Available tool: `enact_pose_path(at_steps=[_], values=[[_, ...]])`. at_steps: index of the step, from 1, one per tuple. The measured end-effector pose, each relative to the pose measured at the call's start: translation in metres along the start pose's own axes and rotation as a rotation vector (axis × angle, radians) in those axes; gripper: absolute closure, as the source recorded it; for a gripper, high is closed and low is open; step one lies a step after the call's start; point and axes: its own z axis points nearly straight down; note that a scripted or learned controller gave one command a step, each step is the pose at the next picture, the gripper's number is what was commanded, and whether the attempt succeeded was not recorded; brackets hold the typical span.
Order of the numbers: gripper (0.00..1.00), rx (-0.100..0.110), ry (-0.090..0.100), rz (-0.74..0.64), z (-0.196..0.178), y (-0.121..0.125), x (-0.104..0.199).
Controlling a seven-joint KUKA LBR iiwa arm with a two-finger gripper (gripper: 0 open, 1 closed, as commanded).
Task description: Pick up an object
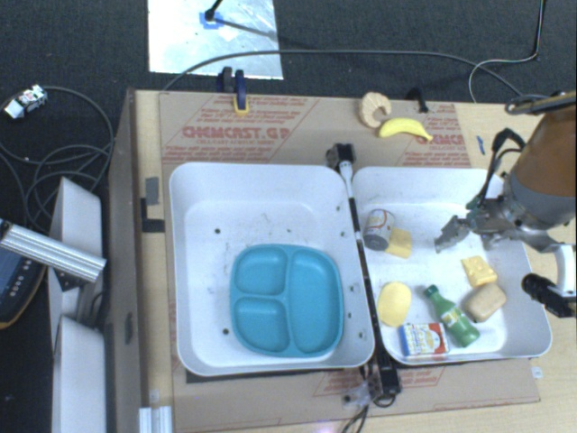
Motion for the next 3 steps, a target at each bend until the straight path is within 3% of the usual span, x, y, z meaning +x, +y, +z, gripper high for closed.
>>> enact_pose_path(at_steps=[1,2,3], values=[[0.00,0.003,0.001,0.001,0.037,-0.057,0.011],[0.00,0.001,0.000,0.001,0.091,-0.061,0.019],[1.00,0.000,0.002,0.001,0.080,-0.060,0.019]])
